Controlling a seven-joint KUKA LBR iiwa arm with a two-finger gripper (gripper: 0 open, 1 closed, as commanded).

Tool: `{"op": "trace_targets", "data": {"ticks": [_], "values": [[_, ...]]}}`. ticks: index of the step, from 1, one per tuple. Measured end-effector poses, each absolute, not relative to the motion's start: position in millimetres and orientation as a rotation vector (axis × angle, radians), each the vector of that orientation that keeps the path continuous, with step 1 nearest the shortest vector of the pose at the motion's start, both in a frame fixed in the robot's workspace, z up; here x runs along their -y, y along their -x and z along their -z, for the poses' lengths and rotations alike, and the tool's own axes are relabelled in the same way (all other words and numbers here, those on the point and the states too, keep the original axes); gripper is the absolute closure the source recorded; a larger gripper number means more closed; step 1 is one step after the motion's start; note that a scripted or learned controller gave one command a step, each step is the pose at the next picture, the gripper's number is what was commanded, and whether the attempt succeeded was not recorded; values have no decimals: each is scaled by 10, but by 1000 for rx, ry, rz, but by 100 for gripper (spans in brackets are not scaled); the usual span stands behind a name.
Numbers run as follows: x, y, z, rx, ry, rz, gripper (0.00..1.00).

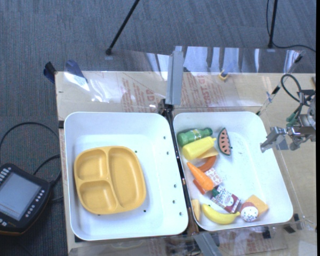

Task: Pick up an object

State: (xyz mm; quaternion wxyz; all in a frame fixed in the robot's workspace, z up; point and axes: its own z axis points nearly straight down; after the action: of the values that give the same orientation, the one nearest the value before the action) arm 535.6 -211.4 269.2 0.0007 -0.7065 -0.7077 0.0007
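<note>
We find the gripper (pixel 277 141) at the right rim of the right bin (pixel 266 185), outside the cluster of items and holding nothing that we can see; whether its fingers are spread or pressed together we cannot tell at this size. The candidate objects all lie in the right bin's left half and along its near wall: a green bottle (pixel 194 135) lying flat, a yellow block (pixel 198 148) touching it, a watermelon slice (pixel 223 141) just beside them, an orange carrot (pixel 201 177), a small printed packet (pixel 224 198), a banana (pixel 218 215) and a white ball (pixel 249 213) against an orange wedge (pixel 258 203). In our judgement the step in hand is the approach, and it is best done by choosing a piece with free space on two sides; the watermelon slice stands apart from its neighbours and looks the clearest target, whereas the bottle and block are crowded together. The descent should be vertical, with the jaws set across the narrow dimension. The items appear to be smooth moulded plastic toys, rounded and likely slippery; the ball may roll. The left bin (pixel 165 196) holds a yellow divided plate (pixel 110 179), matte, three-compartmented, with rounded corners.
</note>
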Motion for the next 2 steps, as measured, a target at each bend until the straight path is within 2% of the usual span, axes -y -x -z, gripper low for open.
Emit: {"op": "trace_targets", "data": {"ticks": [1,2], "values": [[2143,-4875,-2715,1934,2469,-4,0],[2145,-4876,-2795,1931,2467,-6,100]]}}
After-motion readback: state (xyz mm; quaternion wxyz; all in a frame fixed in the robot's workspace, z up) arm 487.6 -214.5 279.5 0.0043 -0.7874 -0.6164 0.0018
